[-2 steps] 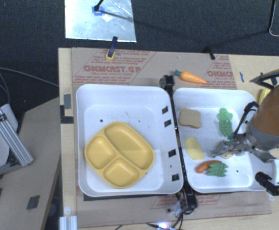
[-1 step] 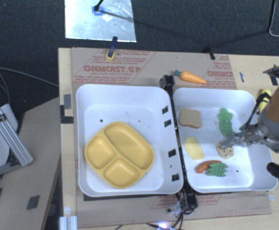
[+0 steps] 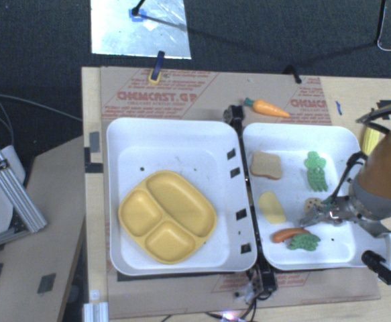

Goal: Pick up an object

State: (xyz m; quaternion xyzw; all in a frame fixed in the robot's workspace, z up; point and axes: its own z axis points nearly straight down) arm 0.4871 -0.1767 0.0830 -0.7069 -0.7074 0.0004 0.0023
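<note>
**binwatcher:** End effector (image 3: 314, 213) is down inside the right bin (image 3: 346, 139), reaching in from the right with the orange-banded wrist right behind it. Tips sit near the middle of the bin floor, just beside a small tan speckled piece (image 3: 312, 204). Can't tell if the fingers are spread or pressed together, it's just a metallic blur from this angle, and I don't see anything clearly pinched in there.

**gripgeek:** ok what else is in that bin?

**binwatcher:** Toy food mostly. Slice of bread (image 3: 266, 166) toward the upper left, a pale yellow chunk (image 3: 271, 206) below it, a leafy green piece (image 3: 315, 170) upper middle. Near the front there's an orange-red sausage-looking thing (image 3: 288, 234) touching a green broccoli-ish bit (image 3: 304, 242), both just below the end effector.

**gripgeek:** and the left bin?

**binwatcher:** Left bin (image 3: 135, 136) has a yellow divided plate (image 3: 167, 215), three compartments, lying flat.

**gripgeek:** anything outside the bins?

**binwatcher:** A toy carrot (image 3: 267, 108) lying on the cardboard-covered surface (image 3: 202, 89) just behind the right bin, and a blue and yellow clip-like thing (image 3: 157, 68) at the surface's far edge.
</note>
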